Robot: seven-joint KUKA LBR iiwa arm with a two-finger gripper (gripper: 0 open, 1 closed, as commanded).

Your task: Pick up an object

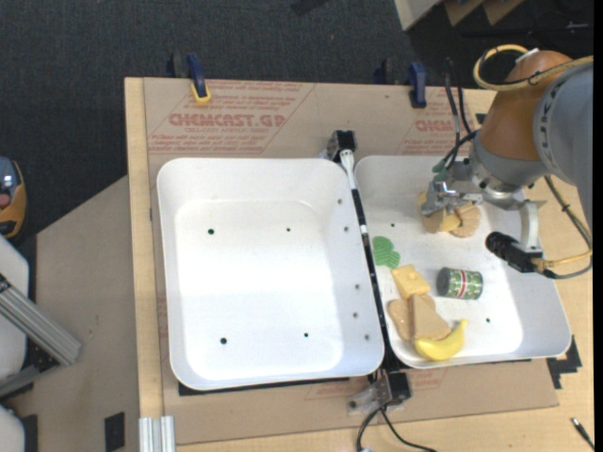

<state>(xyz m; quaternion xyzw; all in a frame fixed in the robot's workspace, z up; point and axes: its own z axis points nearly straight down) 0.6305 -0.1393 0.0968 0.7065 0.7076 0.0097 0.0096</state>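
Observation:
My gripper [441,200] is low in the far part of the right bin [528,332], just above and touching a tan, lumpy bread-like item [456,221]. The gripper hides that item's upper left part. Closer to the front lie a green can [460,283] on its side, a yellow cheese block [409,280], a green leaf piece [384,250], a tan bread slice [420,319] and a yellow banana [444,344].
The left bin [188,191] lies beside the right one, with a black divider strip [361,229] between them. A black part with cables [512,250] hangs from the arm over the right bin's right side. Blue clamps [197,73] hold the board's far edge.

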